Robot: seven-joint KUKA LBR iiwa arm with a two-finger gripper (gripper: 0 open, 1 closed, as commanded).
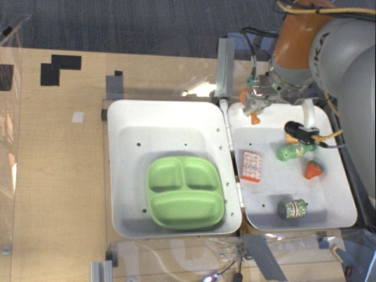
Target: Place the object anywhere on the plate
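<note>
Light wood bench top [53,157]; dark grey carpet floor [117,16] beyond its far edge. Black L-shaped marker [59,68] on bench, near that far edge. Clear panel [12,98] beside marker.

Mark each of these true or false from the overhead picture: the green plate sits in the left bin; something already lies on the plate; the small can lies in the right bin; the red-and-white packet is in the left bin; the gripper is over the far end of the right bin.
1. The green plate sits in the left bin. True.
2. Something already lies on the plate. False: its three compartments show nothing in them.
3. The small can lies in the right bin. True, near its front edge.
4. The red-and-white packet is in the left bin. False: it lies in the right bin, near the divider.
5. The gripper is over the far end of the right bin. True.
</note>
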